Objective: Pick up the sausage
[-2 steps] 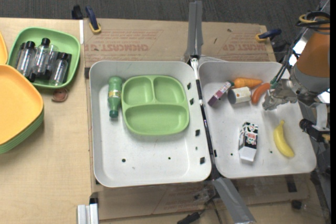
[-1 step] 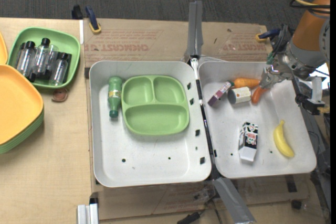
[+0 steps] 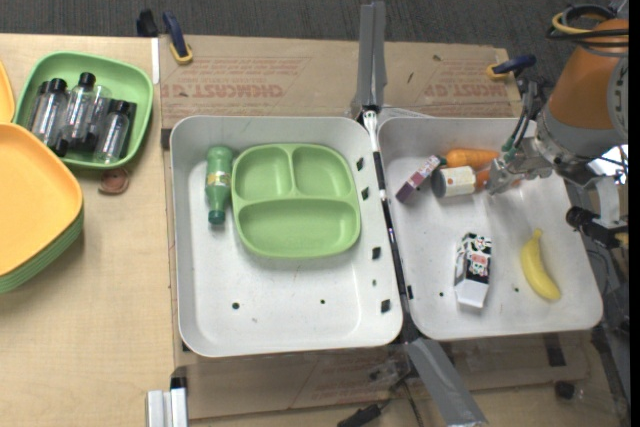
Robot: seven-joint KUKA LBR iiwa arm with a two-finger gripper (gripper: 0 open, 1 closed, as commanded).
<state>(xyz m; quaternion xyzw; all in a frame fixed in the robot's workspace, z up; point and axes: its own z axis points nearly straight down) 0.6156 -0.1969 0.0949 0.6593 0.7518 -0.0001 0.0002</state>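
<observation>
Standing by the bench, I am seeing the left bin [image 3: 200,315] and the right bin [image 3: 520,310] sitting side by side, with the grey arm [image 3: 590,95] reaching in over the right one. A green divided plate [image 3: 296,200] is lying in the left bin with a green bottle [image 3: 217,183] just beside it, while a banana [image 3: 540,265] and a milk carton [image 3: 474,270] are lying toward the right bin's front. The orange sausage [image 3: 468,158] is lying along that bin's back, and the gripper [image 3: 510,165] is hanging just at its right end; I cannot tell how far open it is or whether it is gripping anything.

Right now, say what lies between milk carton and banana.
Bare bin floor only, between milk carton and banana, in the camera view.
</observation>
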